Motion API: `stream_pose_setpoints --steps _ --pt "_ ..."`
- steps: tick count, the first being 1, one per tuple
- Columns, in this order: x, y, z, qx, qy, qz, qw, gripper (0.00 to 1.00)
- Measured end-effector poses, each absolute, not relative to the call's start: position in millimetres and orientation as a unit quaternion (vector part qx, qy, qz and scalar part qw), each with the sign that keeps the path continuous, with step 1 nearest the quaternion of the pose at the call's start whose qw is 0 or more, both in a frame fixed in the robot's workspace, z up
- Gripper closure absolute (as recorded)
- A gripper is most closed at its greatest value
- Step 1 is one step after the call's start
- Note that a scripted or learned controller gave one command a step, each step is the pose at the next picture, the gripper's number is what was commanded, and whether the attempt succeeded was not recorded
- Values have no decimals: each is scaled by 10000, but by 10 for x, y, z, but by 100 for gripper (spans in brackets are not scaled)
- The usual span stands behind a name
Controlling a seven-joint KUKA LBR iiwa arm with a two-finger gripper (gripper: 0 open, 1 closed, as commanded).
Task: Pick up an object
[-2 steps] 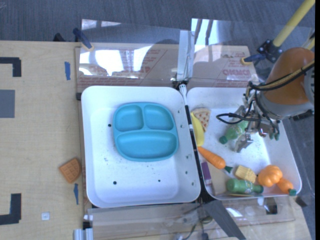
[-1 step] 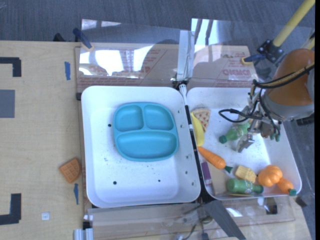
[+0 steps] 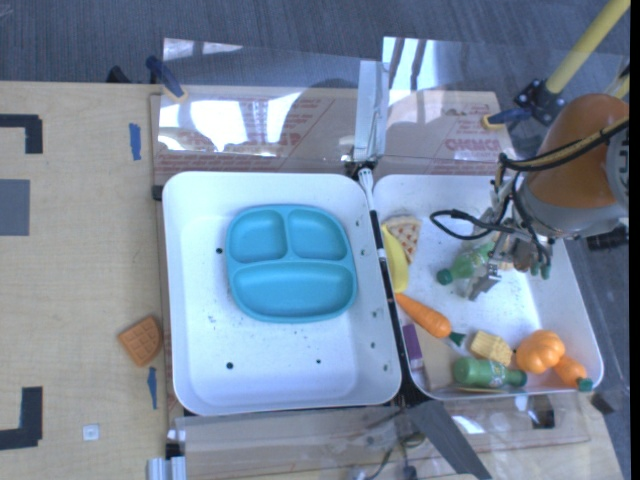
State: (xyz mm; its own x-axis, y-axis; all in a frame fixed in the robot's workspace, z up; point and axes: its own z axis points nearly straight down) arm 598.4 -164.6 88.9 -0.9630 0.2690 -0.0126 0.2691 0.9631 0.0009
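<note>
- The claw (image 3: 487, 276) hangs low in the right bin (image 3: 575, 303), beside a small green object (image 3: 463, 267) at its left — how wide it stands, or whether it grips anything, I cannot tell.
- Risk: the green piece looks small and rounded, so a closing claw could nudge it aside.
- Nearby: a carrot (image 3: 423, 315), corn (image 3: 490, 346), a green bottle (image 3: 486, 372) and an orange pumpkin (image 3: 541, 351) crowd the near side.
- The left bin (image 3: 190, 298) holds a blue divided plate (image 3: 291, 262); a waffle piece (image 3: 141, 340) lies on the counter (image 3: 70, 268).
</note>
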Motion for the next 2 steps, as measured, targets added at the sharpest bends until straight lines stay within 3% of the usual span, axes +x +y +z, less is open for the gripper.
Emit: stream_pose_setpoints --steps 1,2 --pt "6131 -1769 884 639 9979 -9 65 0" --pt "6404 -1669 879 751 9972 -2 56 0"
